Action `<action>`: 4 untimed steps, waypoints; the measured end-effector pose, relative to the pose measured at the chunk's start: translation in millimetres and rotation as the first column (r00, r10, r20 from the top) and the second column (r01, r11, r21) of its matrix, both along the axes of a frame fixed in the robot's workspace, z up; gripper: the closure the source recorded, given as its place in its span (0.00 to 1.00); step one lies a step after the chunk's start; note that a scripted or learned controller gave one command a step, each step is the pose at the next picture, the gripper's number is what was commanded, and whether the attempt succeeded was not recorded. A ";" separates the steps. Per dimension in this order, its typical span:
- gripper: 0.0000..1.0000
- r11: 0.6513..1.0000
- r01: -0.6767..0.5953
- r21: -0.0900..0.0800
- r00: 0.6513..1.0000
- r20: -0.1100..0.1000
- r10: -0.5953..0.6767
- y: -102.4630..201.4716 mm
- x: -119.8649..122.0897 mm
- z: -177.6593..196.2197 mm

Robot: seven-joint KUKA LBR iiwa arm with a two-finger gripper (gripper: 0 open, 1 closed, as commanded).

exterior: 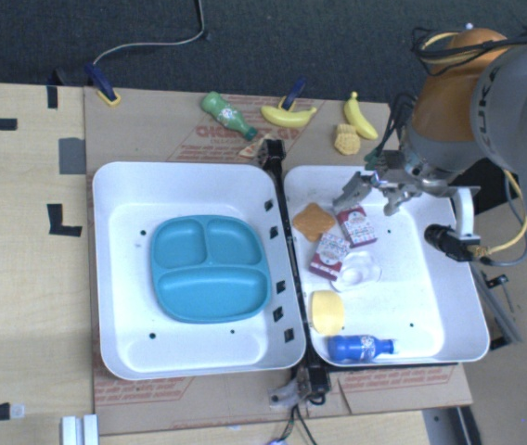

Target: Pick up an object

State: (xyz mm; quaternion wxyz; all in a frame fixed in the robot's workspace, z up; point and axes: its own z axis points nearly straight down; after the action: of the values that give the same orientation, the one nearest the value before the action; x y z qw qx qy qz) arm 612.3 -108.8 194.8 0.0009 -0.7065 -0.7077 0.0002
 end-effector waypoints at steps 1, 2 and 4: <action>0.00 1.000 0.000 -0.003 1.000 0.008 0.001 6.3 26.8 -97.8; 0.00 1.000 0.001 -0.003 1.000 0.002 -0.001 -40.2 56.1 -68.6; 0.00 1.000 0.001 -0.005 1.000 0.005 -0.001 -5.6 45.7 -108.4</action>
State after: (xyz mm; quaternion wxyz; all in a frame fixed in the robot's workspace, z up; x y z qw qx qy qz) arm 658.0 -114.5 86.4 -0.0028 -0.7069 -0.7073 0.0002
